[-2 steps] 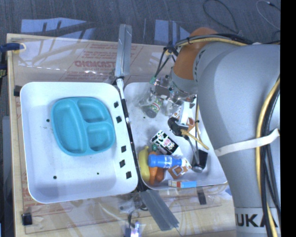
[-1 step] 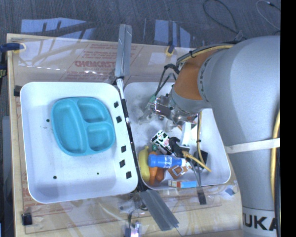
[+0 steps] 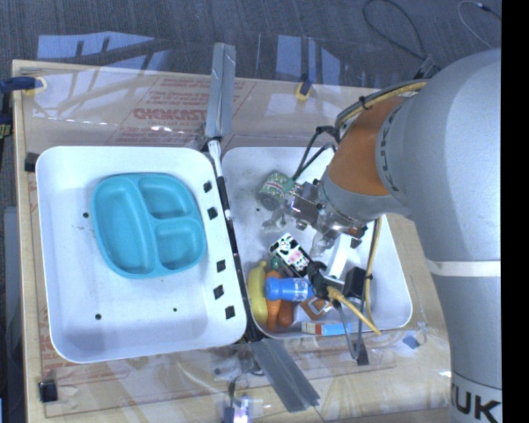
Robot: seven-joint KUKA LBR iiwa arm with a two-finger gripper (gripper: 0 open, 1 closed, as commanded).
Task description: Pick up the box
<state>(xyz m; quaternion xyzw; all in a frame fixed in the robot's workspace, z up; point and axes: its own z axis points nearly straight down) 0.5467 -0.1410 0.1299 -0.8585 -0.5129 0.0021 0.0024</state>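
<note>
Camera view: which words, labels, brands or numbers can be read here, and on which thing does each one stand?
"KU" on the grey arm base, cut off by the picture's edge.
Red print on the bench sheet: seen reversed, too blurred to read.
Black-and-white patterned box: print too small to read.

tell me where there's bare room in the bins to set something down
Left bin: bare floor around the blue divided tray, widest along the near edge. Right bin: a patch at the far-left corner. Its near half is crowded with a banana, a blue bottle and the arm.
</note>
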